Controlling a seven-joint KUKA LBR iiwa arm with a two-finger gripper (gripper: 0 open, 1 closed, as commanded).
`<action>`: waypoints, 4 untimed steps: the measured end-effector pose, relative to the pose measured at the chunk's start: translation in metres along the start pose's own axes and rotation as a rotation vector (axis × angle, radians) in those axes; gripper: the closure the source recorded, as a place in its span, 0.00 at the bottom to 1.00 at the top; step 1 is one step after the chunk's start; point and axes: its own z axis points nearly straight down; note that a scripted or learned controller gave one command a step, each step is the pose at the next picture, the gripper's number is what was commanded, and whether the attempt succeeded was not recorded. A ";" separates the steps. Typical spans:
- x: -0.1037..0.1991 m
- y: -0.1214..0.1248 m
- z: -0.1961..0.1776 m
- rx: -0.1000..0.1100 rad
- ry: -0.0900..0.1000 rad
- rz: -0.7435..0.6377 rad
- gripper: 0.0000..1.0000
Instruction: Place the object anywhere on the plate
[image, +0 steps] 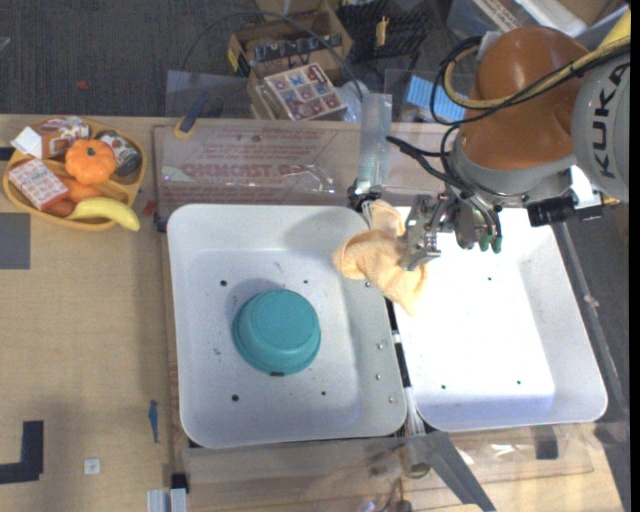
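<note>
The cloth looks soft, matt and crumpled. The teal plate and white bins seem smooth plastic. The tabletop looks like matt wood, the claw bare metal.

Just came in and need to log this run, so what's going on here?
The arm's gripper has a yellow cloth pinched between its fingers, hanging over the seam between the two bins. The teal plate sits in the left bin, apart from the cloth, below and to its left in the view. The cloth is not on the plate yet.
</note>
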 end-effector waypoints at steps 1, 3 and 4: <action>0.003 0.052 -0.006 -0.001 -0.002 -0.055 1.00; -0.007 0.156 0.001 -0.002 -0.001 -0.054 1.00; -0.007 0.156 0.001 -0.002 -0.003 -0.054 0.00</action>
